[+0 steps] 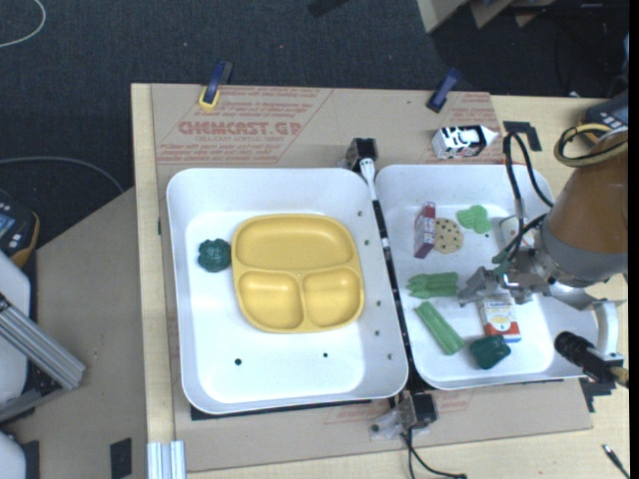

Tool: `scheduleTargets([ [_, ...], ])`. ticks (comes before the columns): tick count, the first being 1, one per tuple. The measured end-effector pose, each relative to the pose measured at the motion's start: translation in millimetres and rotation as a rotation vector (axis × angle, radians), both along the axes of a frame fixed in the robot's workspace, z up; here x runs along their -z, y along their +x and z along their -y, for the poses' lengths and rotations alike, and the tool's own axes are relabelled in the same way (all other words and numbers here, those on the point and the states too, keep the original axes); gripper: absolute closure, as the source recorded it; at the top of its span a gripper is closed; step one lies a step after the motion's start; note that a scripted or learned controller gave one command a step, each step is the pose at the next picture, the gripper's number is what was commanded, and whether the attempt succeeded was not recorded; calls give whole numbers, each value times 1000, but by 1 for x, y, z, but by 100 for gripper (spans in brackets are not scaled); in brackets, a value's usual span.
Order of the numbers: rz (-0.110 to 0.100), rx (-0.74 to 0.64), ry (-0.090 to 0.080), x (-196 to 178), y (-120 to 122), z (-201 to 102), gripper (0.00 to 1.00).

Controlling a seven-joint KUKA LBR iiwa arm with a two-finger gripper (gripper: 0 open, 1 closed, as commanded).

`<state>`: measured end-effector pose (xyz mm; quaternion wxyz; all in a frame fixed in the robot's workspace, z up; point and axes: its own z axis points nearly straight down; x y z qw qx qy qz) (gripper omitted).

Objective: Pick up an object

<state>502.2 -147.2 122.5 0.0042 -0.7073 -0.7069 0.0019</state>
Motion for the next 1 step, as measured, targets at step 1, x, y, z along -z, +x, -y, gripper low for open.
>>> scheduleTargets([
  [1, 13, 1, -7, 37, 1, 2, 0],
])
